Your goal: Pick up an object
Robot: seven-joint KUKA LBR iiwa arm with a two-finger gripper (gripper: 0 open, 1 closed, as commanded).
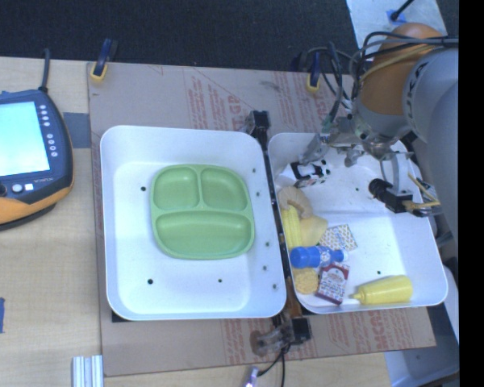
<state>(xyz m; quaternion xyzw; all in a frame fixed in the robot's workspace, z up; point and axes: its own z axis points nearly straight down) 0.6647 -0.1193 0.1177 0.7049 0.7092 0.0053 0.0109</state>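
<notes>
Pincer (313,170) pinches a small black-and-white toy cow (310,172) at the right white plastic bin's (415,240) far corner. We judge lifting comes next, straight up without slipping.

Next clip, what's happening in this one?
A KUKA arm reaches in from the right over the right bin, its gripper low near the bin's far left corner, just above a small black-and-white toy. Nothing is visibly held. The other items lie along that bin's left and near sides: a blue bottle, a yellow bottle, small packets. The left bin holds a green divided plate.
</notes>
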